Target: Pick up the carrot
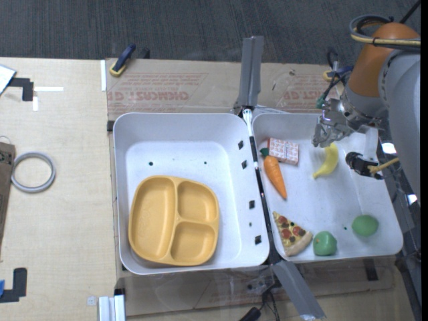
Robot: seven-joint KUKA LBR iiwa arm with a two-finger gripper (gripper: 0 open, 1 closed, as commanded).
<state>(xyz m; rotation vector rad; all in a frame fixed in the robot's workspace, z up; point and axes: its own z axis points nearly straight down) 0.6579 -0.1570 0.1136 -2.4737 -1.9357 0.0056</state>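
An orange carrot [275,176] with a green top lies in the right bin [374,199], close to its left wall, pointing toward the front. My gripper [326,134] hangs over the back of the same bin, well to the right of the carrot and just above the top end of a yellow banana [327,162]. Nothing shows between its fingers.
The right bin also holds a small patterned box [284,151] behind the carrot, a pizza slice [291,233], and two green balls [325,243] [365,226] near the front. A yellow divided plate [176,219] lies in the left bin [180,139]. A tape roll [31,172] rests on the bench at left.
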